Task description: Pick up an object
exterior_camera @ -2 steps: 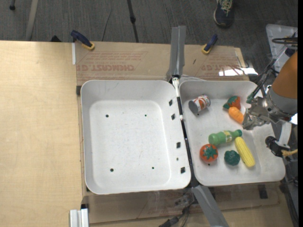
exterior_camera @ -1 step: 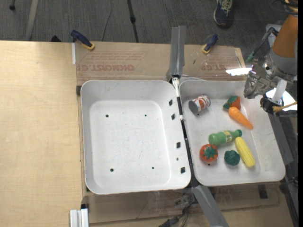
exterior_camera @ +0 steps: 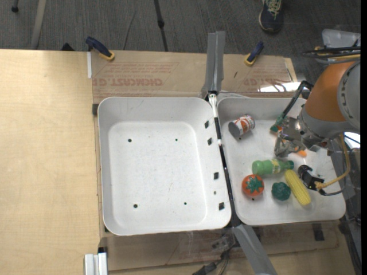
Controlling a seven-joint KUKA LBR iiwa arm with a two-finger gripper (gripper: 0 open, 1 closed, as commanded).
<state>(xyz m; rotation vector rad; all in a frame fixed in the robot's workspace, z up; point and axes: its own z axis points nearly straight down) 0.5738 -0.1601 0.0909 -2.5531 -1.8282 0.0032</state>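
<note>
Green bottle (exterior_camera: 272, 166) is lying in the right bin (exterior_camera: 330, 213) just under the gripper (exterior_camera: 282, 148); can't tell its state. I'm thinking it should be centring over the bottle before dropping.

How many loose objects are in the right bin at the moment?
5: a tipped white can at its back, green plastic bottle mid-bin, red tomato, dark green lump, yellow corn cob in front. The arm may hide more.
</note>
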